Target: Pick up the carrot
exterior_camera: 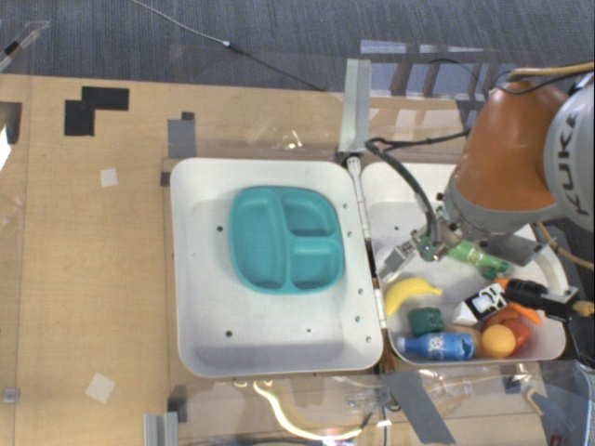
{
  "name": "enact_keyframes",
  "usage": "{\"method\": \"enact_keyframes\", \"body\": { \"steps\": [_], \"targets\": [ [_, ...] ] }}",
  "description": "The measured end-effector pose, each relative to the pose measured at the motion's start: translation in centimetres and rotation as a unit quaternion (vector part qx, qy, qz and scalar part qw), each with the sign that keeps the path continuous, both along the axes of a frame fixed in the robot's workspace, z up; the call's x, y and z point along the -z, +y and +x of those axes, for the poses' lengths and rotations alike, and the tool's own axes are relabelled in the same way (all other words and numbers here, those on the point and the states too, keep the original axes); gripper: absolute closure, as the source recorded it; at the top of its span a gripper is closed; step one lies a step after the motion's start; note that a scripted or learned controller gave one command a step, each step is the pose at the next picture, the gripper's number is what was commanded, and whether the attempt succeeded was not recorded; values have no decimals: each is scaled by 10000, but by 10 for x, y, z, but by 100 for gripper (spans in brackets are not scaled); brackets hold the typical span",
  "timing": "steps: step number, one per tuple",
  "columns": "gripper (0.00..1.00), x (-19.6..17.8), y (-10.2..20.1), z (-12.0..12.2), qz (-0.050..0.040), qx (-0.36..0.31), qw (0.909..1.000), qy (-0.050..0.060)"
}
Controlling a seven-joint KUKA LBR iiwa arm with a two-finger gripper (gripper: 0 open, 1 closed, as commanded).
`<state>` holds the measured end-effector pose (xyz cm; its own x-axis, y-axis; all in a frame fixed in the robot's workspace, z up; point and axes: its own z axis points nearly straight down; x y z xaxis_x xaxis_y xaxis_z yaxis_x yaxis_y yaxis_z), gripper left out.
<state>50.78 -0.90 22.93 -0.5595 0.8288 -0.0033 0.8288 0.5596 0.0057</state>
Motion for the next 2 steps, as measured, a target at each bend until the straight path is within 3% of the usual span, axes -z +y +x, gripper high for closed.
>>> {"method": "enact_keyframes", "body": {
  "steps": [2],
  "targets": [
    [0,0,0,0,0,0,10000,0]
  ]
}}
